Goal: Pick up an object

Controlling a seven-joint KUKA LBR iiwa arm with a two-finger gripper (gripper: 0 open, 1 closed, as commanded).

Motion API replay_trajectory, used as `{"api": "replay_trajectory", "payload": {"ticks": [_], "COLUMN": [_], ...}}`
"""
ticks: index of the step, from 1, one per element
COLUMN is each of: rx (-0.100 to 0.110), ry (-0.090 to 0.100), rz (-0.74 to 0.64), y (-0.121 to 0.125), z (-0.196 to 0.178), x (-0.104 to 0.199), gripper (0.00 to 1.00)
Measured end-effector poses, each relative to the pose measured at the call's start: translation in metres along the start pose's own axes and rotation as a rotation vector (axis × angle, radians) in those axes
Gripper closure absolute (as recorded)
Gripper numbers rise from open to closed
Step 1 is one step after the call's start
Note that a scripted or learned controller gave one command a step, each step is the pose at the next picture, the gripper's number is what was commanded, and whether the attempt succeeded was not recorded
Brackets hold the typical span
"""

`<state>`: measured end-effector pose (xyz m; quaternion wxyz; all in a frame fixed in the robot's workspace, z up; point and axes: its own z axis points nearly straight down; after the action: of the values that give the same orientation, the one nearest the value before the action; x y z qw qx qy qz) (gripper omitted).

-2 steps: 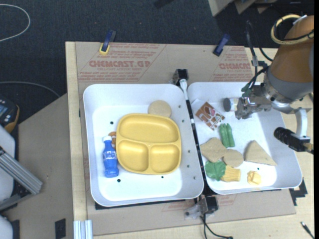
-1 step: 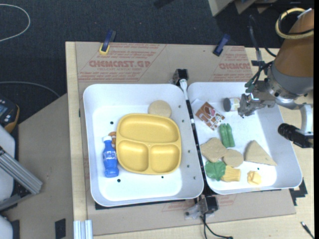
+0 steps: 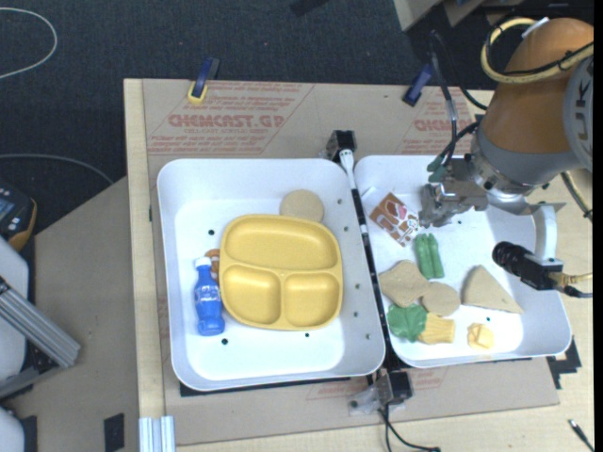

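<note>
My gripper (image 3: 436,207) hangs over the back of the right bin (image 3: 546,332), under the grey arm with its orange band. It is just right of a small brown and white packet (image 3: 394,217) and just behind a green pickle-like piece (image 3: 429,255). Nothing shows held in it. Nearer the front lie two tan bread-like pieces (image 3: 403,282) (image 3: 439,298), a tan wedge (image 3: 488,290), a green leafy piece (image 3: 407,321), a yellow ridged piece (image 3: 438,330) and a small yellow block (image 3: 480,337).
The left bin (image 3: 179,205) holds a yellow divided plate (image 3: 280,271), a blue bottle (image 3: 208,298) at its left and a tan round disc (image 3: 301,205) behind it. A black part of the arm (image 3: 523,264) juts over the right bin. A ridge (image 3: 363,243) separates the bins.
</note>
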<state>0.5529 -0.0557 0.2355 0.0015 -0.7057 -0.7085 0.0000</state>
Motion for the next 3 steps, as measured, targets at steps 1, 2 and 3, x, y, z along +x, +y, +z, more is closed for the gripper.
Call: {"api": "replay_trajectory", "payload": {"ticks": [1,2,3], "rx": [0.003,0.002,0.002], "ry": [0.0,0.0,-0.001], "rz": [0.0,-0.001,0.002], "y": [-0.021,-0.028,-0.039], "z": [0.013,0.022,0.017], "x": [0.05,0.104,0.109], "gripper": [1.0,1.0,1.0]}}
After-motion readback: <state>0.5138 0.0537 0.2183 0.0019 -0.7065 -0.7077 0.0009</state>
